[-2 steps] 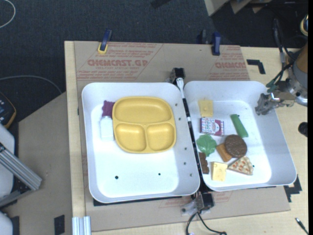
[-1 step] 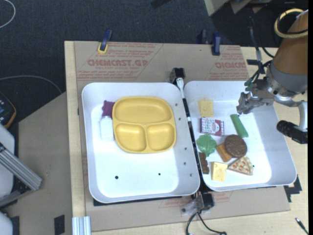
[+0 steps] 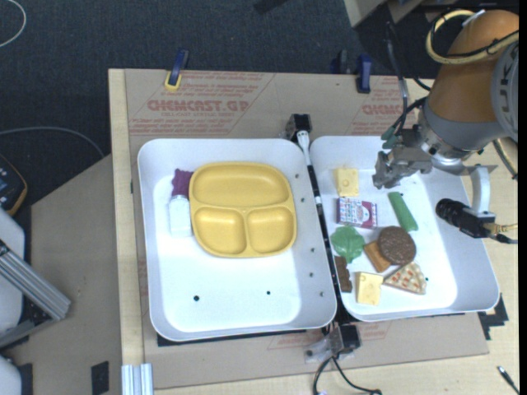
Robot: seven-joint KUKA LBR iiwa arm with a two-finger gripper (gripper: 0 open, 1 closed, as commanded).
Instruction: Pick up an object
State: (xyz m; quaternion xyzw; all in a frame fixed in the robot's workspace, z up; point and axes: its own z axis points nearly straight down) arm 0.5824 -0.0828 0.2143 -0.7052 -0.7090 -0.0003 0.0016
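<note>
**End effector poised above the right bin, toy food just below and to its left**

In the left bin (image 3: 165, 286) lie a yellow three-part tray (image 3: 243, 206), smooth moulded plastic, and beside it a small white bottle with a purple cap (image 3: 179, 206). The right bin (image 3: 469, 290) holds a scatter of toy food: a pale yellow cheese block (image 3: 347, 180), a pink-and-white printed packet (image 3: 356, 212), a crinkled green lettuce leaf (image 3: 347, 243), a round brown patty (image 3: 397, 244), a pizza wedge (image 3: 406, 279). A green stick (image 3: 403, 211) lies nearest the end effector (image 3: 389, 174), just below it, long axis running roughly up-down, tilted slightly. Whether the end effector is parted or closed I cannot tell; nothing is seen in its grasp.
</note>
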